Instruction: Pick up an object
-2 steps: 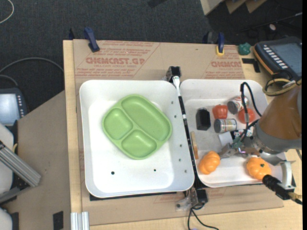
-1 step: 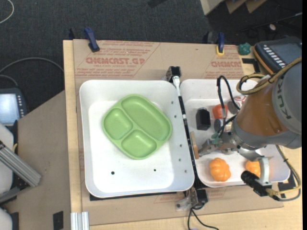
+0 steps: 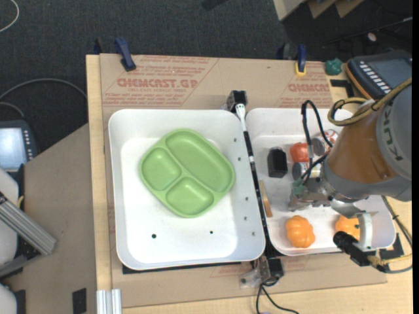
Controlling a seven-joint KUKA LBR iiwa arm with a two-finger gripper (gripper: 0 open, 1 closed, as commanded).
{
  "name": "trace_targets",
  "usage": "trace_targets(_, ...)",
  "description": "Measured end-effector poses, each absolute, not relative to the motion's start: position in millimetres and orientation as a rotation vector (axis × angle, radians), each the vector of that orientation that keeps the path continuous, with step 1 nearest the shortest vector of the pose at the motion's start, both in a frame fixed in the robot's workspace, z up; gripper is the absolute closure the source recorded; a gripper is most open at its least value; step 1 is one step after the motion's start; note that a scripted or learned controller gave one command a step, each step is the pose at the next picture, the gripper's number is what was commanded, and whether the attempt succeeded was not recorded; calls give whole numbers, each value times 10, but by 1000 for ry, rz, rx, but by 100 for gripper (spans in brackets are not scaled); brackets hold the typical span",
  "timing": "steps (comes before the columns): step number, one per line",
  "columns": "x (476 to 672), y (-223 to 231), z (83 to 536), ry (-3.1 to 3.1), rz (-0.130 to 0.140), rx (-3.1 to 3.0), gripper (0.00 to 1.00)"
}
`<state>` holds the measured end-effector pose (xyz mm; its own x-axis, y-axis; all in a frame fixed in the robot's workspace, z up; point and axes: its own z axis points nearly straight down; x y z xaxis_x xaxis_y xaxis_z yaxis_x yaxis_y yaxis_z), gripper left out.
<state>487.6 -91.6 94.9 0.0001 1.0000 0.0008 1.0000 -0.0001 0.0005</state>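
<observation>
Step in hand looks like the approach/descent phase of a pick, no grasp confirmed yet. KUKA arm (image 3: 366, 156) reaches in from the right over the right bin (image 3: 262, 120), wrist low above the bin's middle; gripper (image 3: 306, 198) sits down near the bin floor, between the black block and the orange stuff, but it's dark and partly under the wrist, so can't tell its state, and nothing reads as held. Candidate objs, all in right bin: small black block (image 3: 277, 162) near the left wall, apart from the gripper; red-and-white obj (image 3: 299, 152) just beside it toward the back, close to the wrist; round orange fruit-like obj (image 3: 299, 231) at the front, just below/near the gripper, clear all round; second orange obj (image 3: 347, 225) at front right, partly hidden by the arm. Left bin (image 3: 124, 175) holds a green divided plate (image 3: 187, 173), three compartments, lying flat mid-bin, well apart from the arm. Judgement: nearest plausible target is the round orange obj or the clutter under the wrist; can't say which. Next move calls for centring over one obj, dropping fully, closing, then lifting straight up to check it comes along. Round shape may slip out.
</observation>
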Motion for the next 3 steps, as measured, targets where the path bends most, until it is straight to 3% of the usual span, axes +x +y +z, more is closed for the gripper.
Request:
trace_targets(1, 5198, -449, 1905, -2235, -14, -2219, 100)
trace_targets(2, 4844, 512, 2230, -2233, -7, -2208, 100)
trace_targets(3, 4801, 631, 3273, -2231, -15, -2221, 100)
